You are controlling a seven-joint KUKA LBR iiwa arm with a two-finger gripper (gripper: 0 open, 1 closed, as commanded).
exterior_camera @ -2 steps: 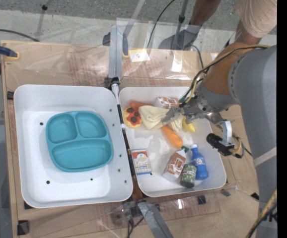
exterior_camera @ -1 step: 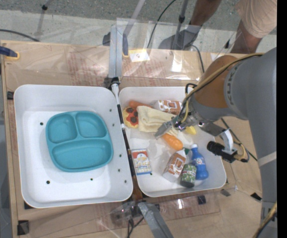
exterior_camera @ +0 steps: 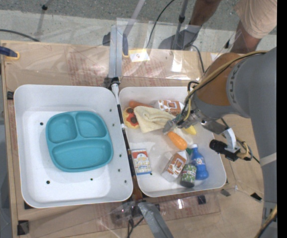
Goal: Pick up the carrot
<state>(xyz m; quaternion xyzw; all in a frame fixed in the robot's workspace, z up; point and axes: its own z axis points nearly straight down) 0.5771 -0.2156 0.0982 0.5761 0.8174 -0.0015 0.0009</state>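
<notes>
The right bin [exterior_camera: 210, 180] is offering little free room. The carrot [exterior_camera: 178, 140] is lying mid-bin with the gripper [exterior_camera: 176, 126] crowding it from above, a cream cloth [exterior_camera: 151, 118] lying just beside it on the left, and a blue bottle [exterior_camera: 198, 162], a dark bottle [exterior_camera: 188, 176] and a brown packet [exterior_camera: 174, 165] sitting close below. A small carton [exterior_camera: 141, 161] is occupying the lower left floor. The carrot's right flank is probably hemmed by a yellow item [exterior_camera: 190, 130], though the arm is hiding it. The left bin [exterior_camera: 24, 133] is leaving open floor all around the teal plate [exterior_camera: 79, 140].

Orange carrot [exterior_camera: 178, 140], teal plate [exterior_camera: 79, 139], pale yellow cloth [exterior_camera: 151, 118], blue bottle [exterior_camera: 198, 163], white bins [exterior_camera: 29, 113], possibly green can [exterior_camera: 188, 175].
</notes>
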